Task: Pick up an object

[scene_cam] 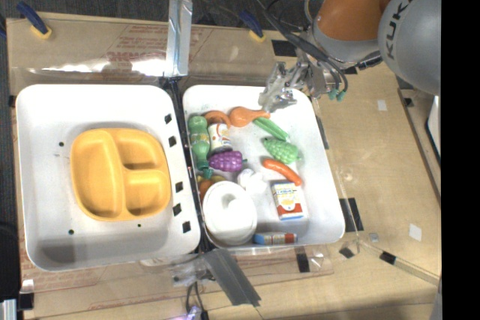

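Note:
The right bin (322, 183) holds several toy foods: an orange drumstick-like piece (246, 115), a green pea pod (271, 128), a green corn cob (280, 151), a purple grape bunch (226, 160), an orange carrot (282, 171), a small carton (288, 201), a white cup (229, 210) and a marker (274, 238). My gripper (279, 94) hangs over the bin's far edge, just right of the orange piece and above the pea pod. Nothing shows between its fingers.
The left bin (37, 161) holds a yellow divided tray (120, 172). A metal strip (179, 37) stands up at the far end of the wall between the bins. Cables run behind the arm at top right. Blue clips (34, 19) hold the bench cover.

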You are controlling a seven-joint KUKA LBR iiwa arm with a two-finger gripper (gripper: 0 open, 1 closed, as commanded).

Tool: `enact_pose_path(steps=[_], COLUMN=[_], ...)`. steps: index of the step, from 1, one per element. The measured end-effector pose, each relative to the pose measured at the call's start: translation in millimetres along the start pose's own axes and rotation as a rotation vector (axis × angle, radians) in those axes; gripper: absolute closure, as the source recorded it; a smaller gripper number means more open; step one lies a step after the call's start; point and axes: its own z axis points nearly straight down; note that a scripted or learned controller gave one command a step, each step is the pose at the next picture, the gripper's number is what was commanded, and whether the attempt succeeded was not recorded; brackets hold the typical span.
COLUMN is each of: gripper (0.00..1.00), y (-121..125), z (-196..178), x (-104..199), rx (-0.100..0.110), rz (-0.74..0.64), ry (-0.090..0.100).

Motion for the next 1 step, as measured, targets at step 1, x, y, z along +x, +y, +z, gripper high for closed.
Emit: enact_pose_path(steps=[1], gripper=[1.0], y=[-0.1], z=[-10.6], x=[-1.0], rx=[0.002], rz=[-0.002], ry=[-0.003])
